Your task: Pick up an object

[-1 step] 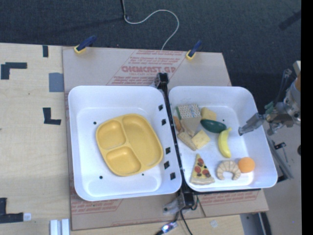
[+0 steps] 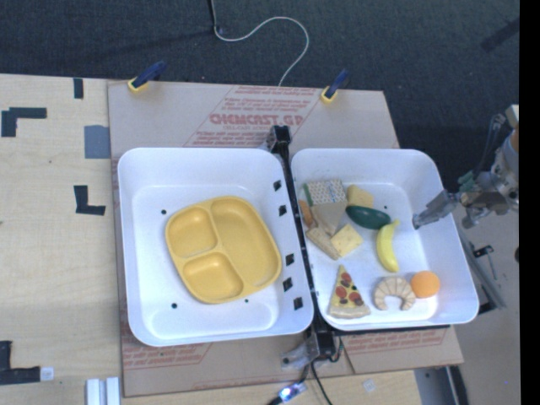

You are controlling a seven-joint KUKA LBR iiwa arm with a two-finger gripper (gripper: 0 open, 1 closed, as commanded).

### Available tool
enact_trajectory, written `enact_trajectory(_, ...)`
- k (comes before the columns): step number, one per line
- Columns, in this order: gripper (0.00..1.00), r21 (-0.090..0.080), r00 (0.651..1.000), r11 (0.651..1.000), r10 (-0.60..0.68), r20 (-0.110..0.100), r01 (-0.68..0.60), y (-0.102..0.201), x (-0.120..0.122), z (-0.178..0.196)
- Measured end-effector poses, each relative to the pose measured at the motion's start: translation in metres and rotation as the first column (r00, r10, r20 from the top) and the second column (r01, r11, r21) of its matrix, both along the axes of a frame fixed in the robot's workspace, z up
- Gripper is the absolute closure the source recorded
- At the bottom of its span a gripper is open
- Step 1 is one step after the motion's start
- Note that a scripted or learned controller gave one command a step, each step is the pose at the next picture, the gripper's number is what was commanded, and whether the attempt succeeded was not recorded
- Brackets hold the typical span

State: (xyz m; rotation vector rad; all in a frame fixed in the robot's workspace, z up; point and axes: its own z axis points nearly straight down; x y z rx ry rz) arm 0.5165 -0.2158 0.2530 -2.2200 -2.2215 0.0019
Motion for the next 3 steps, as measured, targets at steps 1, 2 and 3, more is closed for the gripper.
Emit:
enact_trajectory(1,0.0,0.001,1.0,1.0,0.001,-0.004,-0.001,0.006,0.006,-0.048)
enact_trajectory(2,0.0,0.001,1.0,1.0,0.001,-0.004,-0.001,0.004,0.007,-0.092)
enact_trajectory(3,0.0,0.002,1.0,1.0,0.001,-0.005,-0.001,0.008,0.01,-0.156)
